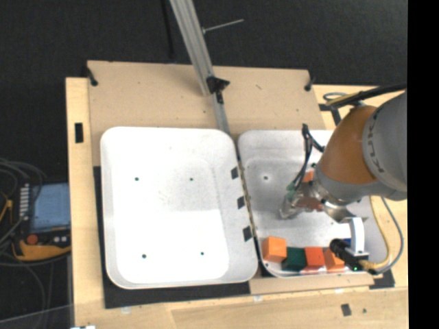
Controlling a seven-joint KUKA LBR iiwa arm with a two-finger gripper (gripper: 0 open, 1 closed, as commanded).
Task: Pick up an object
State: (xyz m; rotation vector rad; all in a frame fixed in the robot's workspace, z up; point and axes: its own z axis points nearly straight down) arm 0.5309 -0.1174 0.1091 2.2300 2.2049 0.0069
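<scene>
On the counter (288,81), two shallow white bins are set side by side. At the left, the left bin (171,204) is seen with only a few dark specks on its floor. Further right, the right bin (267,156) carries the candidates for the pick, all crowded along its near edge: an orange block (276,248), a dark green block (295,258) just beside it, and a second orange block (314,256) touching the green one, with more orange pieces half hidden past that. Above this row, over the middle of the right bin's floor, the gripper (296,208) is held low under the grey-and-orange arm (357,153); nothing is seen between its fingers, and whether they are spread or closed cannot be told.

The blocks are judged to be light, stiff and not fragile, probably foam or plastic, with flat faces that should give fair friction. The left orange block is judged the best choice, since its left side stands free; it would be taken across two opposite flat faces, near the middle. Its closeness to the bin wall and to the green block is judged the main risk.
</scene>
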